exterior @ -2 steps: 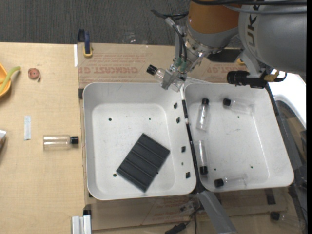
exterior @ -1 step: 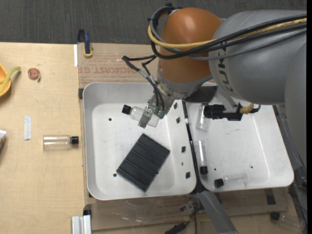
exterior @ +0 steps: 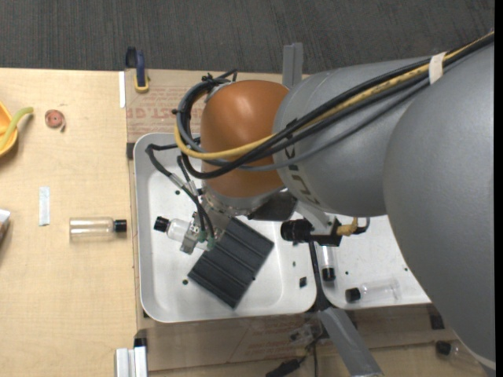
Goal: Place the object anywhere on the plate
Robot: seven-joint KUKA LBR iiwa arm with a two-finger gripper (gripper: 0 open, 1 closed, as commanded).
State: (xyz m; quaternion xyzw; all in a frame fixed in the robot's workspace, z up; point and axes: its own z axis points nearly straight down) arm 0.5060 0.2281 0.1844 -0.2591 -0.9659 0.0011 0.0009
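In the left white bin (exterior: 149, 289) lies a dark ribbed rectangular plate (exterior: 232, 267), turned at a slant. A small clear bottle with a black cap (exterior: 170, 228) lies just left of the plate's upper corner. My gripper (exterior: 196, 238) reaches down from under the orange band (exterior: 236, 136), right beside the bottle's body and above the plate's upper left corner. The wrist and cables hide much of the gripper.
The grey arm covers the right bin's upper part. In that bin (exterior: 416, 295) lie a clear vial (exterior: 377, 292) and a dark-capped tube (exterior: 325, 267). On the wooden bench to the left are another clear bottle (exterior: 94, 226), a white strip (exterior: 44, 206) and a red disc (exterior: 53, 118).
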